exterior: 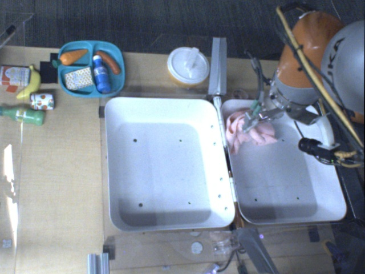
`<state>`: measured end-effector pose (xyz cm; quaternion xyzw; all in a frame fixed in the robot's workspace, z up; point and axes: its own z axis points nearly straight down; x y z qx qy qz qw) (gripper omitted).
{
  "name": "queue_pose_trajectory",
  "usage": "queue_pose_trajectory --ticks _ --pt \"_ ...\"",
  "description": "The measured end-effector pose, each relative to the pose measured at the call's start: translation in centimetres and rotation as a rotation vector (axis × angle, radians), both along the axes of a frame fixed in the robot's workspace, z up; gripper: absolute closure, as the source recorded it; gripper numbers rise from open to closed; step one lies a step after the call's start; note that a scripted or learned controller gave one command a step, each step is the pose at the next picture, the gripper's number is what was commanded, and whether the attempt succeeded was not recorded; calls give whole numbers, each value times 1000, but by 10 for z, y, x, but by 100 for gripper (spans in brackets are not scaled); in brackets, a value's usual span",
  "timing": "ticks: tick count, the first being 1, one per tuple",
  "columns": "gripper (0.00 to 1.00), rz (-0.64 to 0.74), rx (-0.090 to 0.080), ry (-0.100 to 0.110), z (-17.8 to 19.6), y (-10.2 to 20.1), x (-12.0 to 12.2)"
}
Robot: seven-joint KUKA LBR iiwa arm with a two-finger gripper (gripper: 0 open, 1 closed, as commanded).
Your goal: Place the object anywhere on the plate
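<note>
A soft pink object point(258, 133) lies crumpled in the far left corner of the right bin point(296, 207). My gripper point(252, 117) comes in from the right and is down on the pink object's top edge, touching it. The arm's grey wrist and orange band point(311, 30) rise behind it. A blue divided plate point(118, 67) sits on the bench at the far left, outside both bins, and holds toy food: a carrot point(74, 56), a blue bottle point(101, 76) and a sausage point(112, 63).
The left bin point(162, 164) lies between the pink object and the plate. A round white-lidded yellow container point(188, 66) stands behind the bins. A banana point(31, 81), a small can point(41, 101) and a green bottle point(23, 115) lie at the left edge. Cables point(328, 153) hang over the right bin's right side.
</note>
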<state>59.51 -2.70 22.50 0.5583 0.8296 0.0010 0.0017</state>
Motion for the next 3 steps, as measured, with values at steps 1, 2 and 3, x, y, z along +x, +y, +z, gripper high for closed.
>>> queue_pose_trajectory --ticks 1,2,3 --pt "100 404 -1 1 1 56 -24" --pt "100 807 -2 -1 9 98 -40" --pt "100 1184 -2 0 -2 140 -67"
